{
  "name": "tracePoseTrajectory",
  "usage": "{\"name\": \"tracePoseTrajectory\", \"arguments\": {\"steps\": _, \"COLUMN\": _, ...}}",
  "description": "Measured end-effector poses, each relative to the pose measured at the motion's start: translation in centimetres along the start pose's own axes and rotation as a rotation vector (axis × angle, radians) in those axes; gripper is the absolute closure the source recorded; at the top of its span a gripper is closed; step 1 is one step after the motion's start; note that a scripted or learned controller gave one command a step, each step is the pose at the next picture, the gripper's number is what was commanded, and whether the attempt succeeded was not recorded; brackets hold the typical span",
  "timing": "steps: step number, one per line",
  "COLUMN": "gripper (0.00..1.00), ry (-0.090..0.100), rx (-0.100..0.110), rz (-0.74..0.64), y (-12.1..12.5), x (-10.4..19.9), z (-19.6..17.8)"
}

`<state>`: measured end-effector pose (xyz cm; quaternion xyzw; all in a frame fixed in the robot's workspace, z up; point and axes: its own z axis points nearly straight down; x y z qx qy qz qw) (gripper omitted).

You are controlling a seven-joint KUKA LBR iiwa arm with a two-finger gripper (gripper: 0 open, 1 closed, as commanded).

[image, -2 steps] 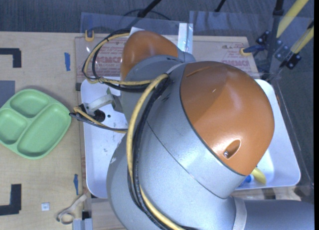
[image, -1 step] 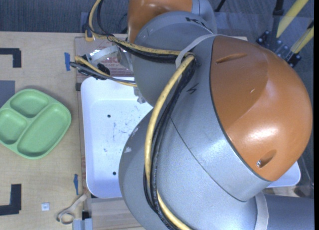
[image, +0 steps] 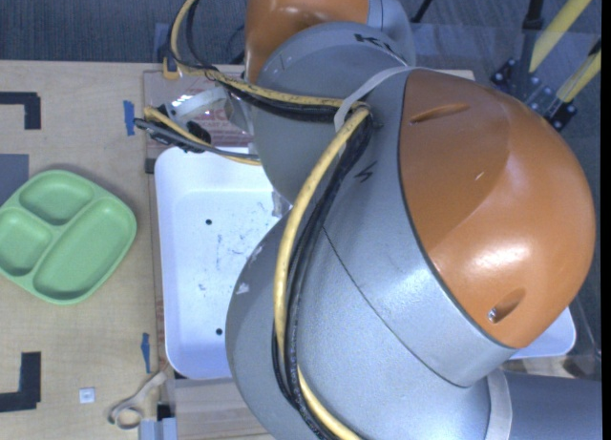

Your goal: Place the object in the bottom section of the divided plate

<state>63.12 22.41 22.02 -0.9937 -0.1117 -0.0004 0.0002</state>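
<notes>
left on pale wood, glossy green divided plate point(image: 65, 235) — smooth grey-orange arm point(image: 410, 266) over white bin point(image: 196, 238)

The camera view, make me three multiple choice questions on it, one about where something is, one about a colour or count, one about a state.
1. Where is the plate?
A. inside the bin
B. on the wooden bench left of the bin
C. on top of the arm

2. How many sections does the plate have?
A. two
B. three
C. five

3. What lies in the plate's sections?
A. nothing
B. a red block
C. a spoon

Answers:
1 B, the green plate rests on the bench, left of the white bin.
2 B, two small sections and one large one show.
3 A, all three sections show bare green, while the arm covers much of the bin.
</notes>
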Motion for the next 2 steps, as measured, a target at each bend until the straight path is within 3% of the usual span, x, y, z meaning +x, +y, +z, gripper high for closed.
{"name": "tracePoseTrajectory", "arguments": {"steps": 1, "gripper": 0.00, "ry": -0.004, "rx": 0.001, "rz": -0.011, "y": 0.4, "x": 2.1, "z": 12.3}}
{"name": "tracePoseTrajectory", "arguments": {"steps": 2, "gripper": 1.00, "ry": -0.003, "rx": 0.003, "rz": -0.010, "y": 0.4, "x": 2.1, "z": 11.3}}
